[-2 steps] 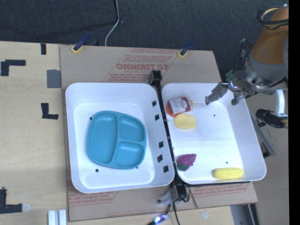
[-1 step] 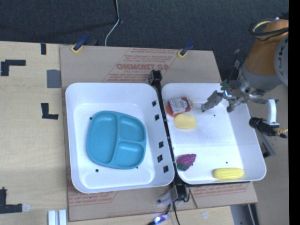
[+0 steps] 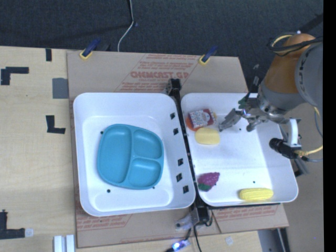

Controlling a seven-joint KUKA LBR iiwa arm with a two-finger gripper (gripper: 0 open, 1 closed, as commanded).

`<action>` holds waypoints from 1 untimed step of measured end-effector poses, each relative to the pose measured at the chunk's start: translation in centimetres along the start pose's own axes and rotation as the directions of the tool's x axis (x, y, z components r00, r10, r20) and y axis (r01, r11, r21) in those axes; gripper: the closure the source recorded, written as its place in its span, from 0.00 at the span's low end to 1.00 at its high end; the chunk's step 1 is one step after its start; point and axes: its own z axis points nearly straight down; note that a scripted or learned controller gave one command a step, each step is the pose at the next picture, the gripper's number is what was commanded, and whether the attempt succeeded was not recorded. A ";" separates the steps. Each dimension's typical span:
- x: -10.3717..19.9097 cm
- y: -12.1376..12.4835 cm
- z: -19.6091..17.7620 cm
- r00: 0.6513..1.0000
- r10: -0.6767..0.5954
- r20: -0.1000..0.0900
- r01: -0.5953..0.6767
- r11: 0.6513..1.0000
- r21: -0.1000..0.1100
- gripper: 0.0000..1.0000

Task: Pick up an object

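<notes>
Two white bins sit side by side on the bench, the left bin (image 3: 84, 140) holding a blue divided plate (image 3: 130, 156) and the right bin (image 3: 273, 167) holding several small things. The arm (image 3: 286, 80) comes in from the right of the frame, and its gripper (image 3: 239, 119) hangs over the upper middle of the right bin with its two fingers spread apart and nothing between them. Just to the left of the fingertips, near the bin's upper left corner, lies a yellow lump (image 3: 208, 136), and touching or nearly touching its upper edge is a red and grey packet (image 3: 200, 118). The yellow lump is likely the nearest thing to take: it lies left of and slightly lower in the frame than the gripper, near but apart from it, with its long axis running roughly left to right across the picture. One finger (image 3: 229, 122) points down and left toward it, so the coming move would seem to be a short shift leftward and a drop, with care not to catch the packet beside it. A purple piece (image 3: 208, 179) lies at the bin's lower left and a yellow corn cob (image 3: 256, 194) along its lower edge, both well apart from the gripper
</notes>
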 end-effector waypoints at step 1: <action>0.8 -0.8 5.3 1.000 0.000 -0.001 0.000 1.000 0.001 0.00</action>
